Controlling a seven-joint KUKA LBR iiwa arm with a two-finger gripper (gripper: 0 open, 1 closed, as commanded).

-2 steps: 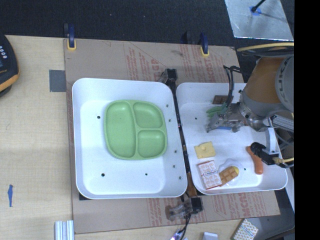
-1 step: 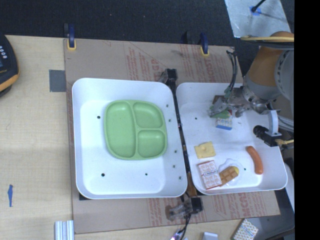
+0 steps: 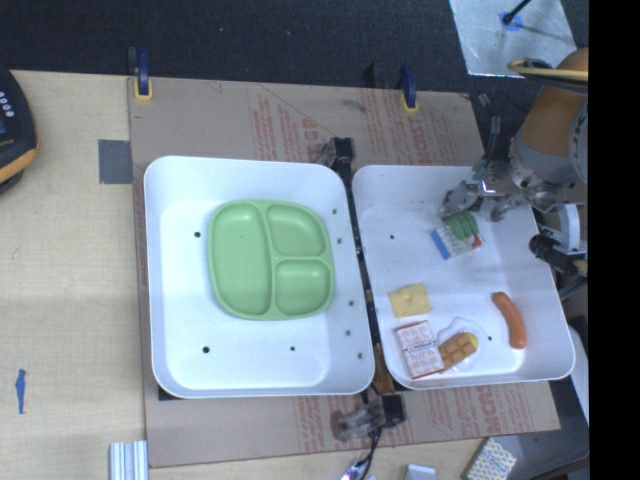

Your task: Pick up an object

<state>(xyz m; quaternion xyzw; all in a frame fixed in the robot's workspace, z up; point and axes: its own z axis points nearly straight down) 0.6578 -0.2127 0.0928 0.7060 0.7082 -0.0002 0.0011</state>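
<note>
My gripper hangs over the back right part of the right bin, its two metal fingers spread apart with nothing between them, so it is open. Just in front of its left finger lies a small green, white and blue packet, close to or touching that finger. Further forward in the same bin lie a yellow square slice, a red and white packet, a tan waffle-like piece and an orange-red sausage.
The left bin holds a green divided plate. A clamp and bracket sit at the back between the bins. The arm's orange band and cables crowd the right bin's right wall.
</note>
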